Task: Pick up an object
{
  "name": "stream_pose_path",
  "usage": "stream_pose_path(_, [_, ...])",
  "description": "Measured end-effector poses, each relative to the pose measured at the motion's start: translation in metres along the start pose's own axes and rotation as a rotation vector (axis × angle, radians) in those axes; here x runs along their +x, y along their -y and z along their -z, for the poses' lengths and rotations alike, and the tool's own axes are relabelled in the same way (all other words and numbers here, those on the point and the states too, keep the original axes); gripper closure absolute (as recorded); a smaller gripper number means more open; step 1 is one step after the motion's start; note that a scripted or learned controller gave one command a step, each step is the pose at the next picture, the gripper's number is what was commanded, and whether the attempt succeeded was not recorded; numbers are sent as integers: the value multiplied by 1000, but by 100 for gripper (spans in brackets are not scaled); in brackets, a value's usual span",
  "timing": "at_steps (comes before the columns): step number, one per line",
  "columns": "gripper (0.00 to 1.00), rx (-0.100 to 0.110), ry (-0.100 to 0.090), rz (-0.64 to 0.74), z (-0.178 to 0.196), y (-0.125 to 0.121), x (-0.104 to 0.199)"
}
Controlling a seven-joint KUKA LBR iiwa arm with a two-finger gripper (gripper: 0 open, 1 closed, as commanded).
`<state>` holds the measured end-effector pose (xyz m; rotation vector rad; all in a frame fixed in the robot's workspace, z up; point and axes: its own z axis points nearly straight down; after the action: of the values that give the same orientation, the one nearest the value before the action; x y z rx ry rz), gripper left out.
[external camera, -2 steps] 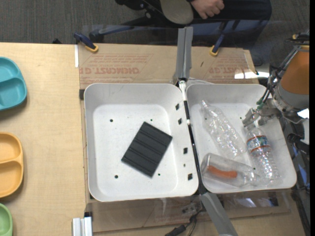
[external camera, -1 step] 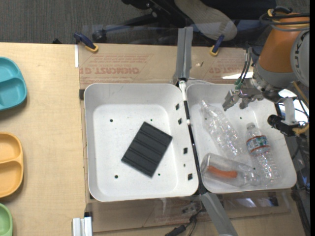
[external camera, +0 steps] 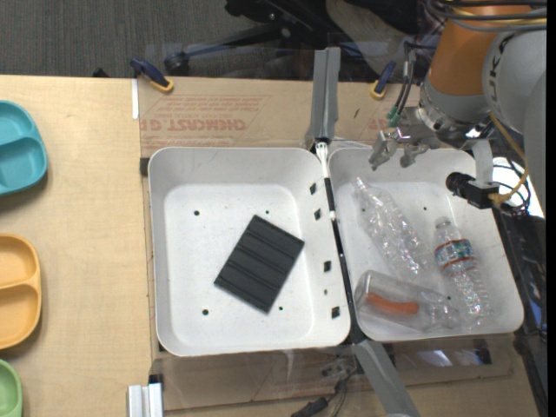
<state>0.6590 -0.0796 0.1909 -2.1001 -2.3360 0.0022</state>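
My gripper [external camera: 393,152] hangs over the far edge of the right bin [external camera: 512,307], its two fingers spread open with nothing between them. Just below it in that bin lies a crumpled clear plastic bottle [external camera: 393,226]. A small water bottle with a label [external camera: 457,263] lies to its right. A clear cup on its side with an orange-red item inside [external camera: 393,302] rests at the bin's near edge. A black ribbed rectangular pad [external camera: 259,262] lies flat in the left bin [external camera: 161,233].
A grey divider post [external camera: 325,102] rises between the bins at the back. Teal [external camera: 19,153], orange [external camera: 17,289] and green [external camera: 7,389] trays sit at the bench's left edge. Cables and a black fitting [external camera: 465,185] hang by the right bin's far right side.
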Motion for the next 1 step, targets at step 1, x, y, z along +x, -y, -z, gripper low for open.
stream_pose_path(1, [100,2,-1,239,10,25,-29])
